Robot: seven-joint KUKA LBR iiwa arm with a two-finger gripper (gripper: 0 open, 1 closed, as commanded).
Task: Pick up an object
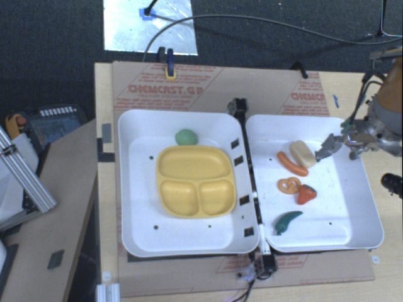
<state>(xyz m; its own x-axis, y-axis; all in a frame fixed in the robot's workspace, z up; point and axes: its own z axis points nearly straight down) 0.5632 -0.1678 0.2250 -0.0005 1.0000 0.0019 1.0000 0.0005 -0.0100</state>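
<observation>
1. Gripper (332, 145) hangs over the far right part of the right bin (362, 200), reaching in from the right; I cannot tell if the jaws are apart or together, and nothing is seen between them.
2. Toy food lies in this bin: a beige bread roll (303, 153) just left of the gripper, a sausage (292, 163) touching the roll, a pretzel (289, 185) nearer, a red strawberry (306, 194) just beside the pretzel, and a dark green pepper (287, 221) nearest.
3. The left bin (135, 187) holds a yellow divided tray (194, 181) and a green ball (186, 136) at the tray's far edge.
4. I judge the step to be the approach: no object is picked yet.
5. The next move, I think, calls for going left and down over the roll, with care, because the sausage lies against it and may be pushed.
</observation>
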